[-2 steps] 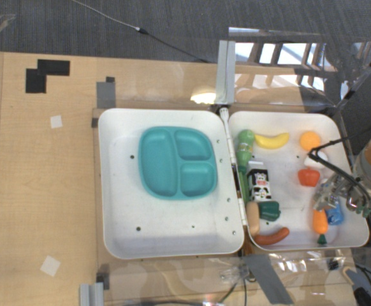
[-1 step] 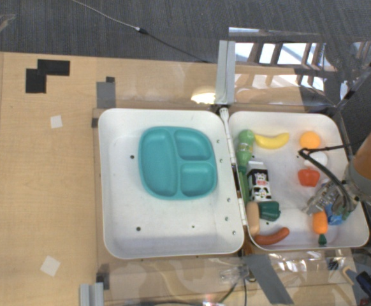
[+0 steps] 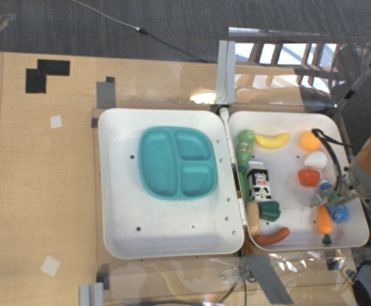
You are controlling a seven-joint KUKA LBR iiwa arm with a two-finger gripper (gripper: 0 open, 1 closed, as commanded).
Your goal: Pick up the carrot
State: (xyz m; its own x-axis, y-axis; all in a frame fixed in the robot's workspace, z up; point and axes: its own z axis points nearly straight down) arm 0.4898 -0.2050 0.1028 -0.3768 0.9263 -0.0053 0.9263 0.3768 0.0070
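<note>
The carrot (image 3: 324,220), orange with a small green top, lies near the front right corner of the right bin (image 3: 287,190). My gripper (image 3: 327,198) hangs just above and behind the carrot's orange end, at the tip of the arm (image 3: 370,167) that reaches in from the right. A black cable loops from the wrist over the bin's back right. Nothing visibly sits in the gripper, and the carrot rests on the bin floor.
Around the carrot lie a blue object (image 3: 340,214), a red tomato (image 3: 308,178), a white item (image 3: 315,160) and an orange (image 3: 310,140). Further left are a banana (image 3: 271,141), a small carton (image 3: 258,183) and a sausage (image 3: 271,236). The left bin holds a teal divided plate (image 3: 176,161).
</note>
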